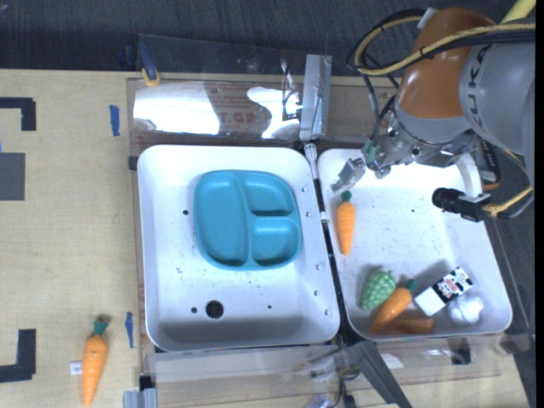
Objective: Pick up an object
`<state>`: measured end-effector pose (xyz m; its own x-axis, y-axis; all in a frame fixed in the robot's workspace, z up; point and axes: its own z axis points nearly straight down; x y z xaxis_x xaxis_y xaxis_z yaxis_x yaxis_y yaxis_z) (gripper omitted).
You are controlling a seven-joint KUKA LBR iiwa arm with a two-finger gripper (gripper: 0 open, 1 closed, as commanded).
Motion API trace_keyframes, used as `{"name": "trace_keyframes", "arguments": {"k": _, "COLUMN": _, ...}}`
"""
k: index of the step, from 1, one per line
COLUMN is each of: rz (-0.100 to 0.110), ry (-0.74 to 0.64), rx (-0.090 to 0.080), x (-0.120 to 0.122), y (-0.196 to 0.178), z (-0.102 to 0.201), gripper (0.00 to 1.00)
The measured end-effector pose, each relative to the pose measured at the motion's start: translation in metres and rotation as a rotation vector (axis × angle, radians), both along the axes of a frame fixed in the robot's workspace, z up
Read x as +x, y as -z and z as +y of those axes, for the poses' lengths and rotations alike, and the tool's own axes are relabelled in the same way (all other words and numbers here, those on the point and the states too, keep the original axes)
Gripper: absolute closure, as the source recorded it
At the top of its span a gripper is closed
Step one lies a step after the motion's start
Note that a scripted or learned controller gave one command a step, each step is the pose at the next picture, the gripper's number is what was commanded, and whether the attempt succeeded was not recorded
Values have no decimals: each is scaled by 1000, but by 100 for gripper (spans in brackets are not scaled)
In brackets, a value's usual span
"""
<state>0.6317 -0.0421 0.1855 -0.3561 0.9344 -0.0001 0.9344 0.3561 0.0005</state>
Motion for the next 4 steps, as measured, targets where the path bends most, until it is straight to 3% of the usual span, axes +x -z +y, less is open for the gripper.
{"name": "trace_keyframes", "arguments": {"k": 4, "rz": 2, "ry": 66, "rx": 1, "x": -8, "y": 0, "z": 8, "gripper": 0}}
